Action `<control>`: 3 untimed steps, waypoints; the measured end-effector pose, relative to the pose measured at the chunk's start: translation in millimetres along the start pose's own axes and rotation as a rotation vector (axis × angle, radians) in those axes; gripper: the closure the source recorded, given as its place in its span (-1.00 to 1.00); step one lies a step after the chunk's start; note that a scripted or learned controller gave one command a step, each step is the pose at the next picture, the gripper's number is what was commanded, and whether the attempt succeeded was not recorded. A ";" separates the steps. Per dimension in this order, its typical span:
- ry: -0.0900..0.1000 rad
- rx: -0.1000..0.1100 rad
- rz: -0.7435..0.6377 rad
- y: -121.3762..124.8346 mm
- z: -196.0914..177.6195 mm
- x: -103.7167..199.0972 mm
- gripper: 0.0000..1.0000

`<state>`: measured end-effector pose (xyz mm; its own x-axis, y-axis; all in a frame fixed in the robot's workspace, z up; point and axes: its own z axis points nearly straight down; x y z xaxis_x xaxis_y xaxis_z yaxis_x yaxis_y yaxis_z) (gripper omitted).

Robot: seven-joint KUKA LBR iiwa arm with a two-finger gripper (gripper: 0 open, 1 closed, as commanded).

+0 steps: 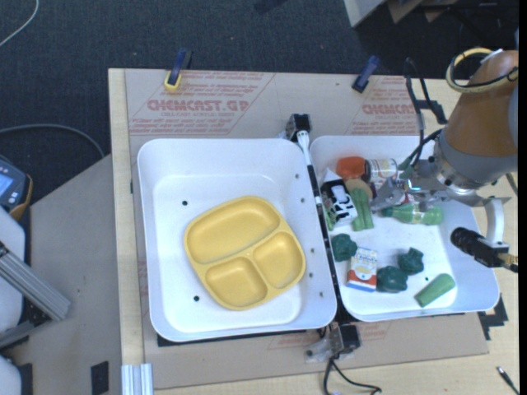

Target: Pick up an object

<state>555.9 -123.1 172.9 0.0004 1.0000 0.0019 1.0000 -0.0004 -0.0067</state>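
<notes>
The right bin (473, 299) holds several small objects. A clear bottle with an orange cap (359, 169) lies at its back. A black-and-white item (337, 199) and a pale green block (362, 210) lie near the left wall. A green bottle (417, 215) lies in the middle. Nearer the front are a dark green lump (343, 247), a small white, red and blue carton (362, 271), two dark green pieces (410, 260) (392, 281) and a light green cylinder (434, 290). My gripper (397, 191) hangs low over the back of this bin, between the orange-capped bottle and the green bottle.
The left bin (165, 171) holds a yellow divided tray (244, 252). The grey arm with its orange band (486, 72) comes in over the right bin's back right corner. A black fitting (478, 247) juts in over the right wall. Clamps (175, 71) (366, 75) sit on the board's far edge.
</notes>
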 end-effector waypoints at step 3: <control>-0.001 -0.007 0.001 -2.7 77.9 2.3 1.00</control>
<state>552.7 -120.7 95.0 0.0013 1.0000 0.0004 1.0000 -0.0013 -0.0002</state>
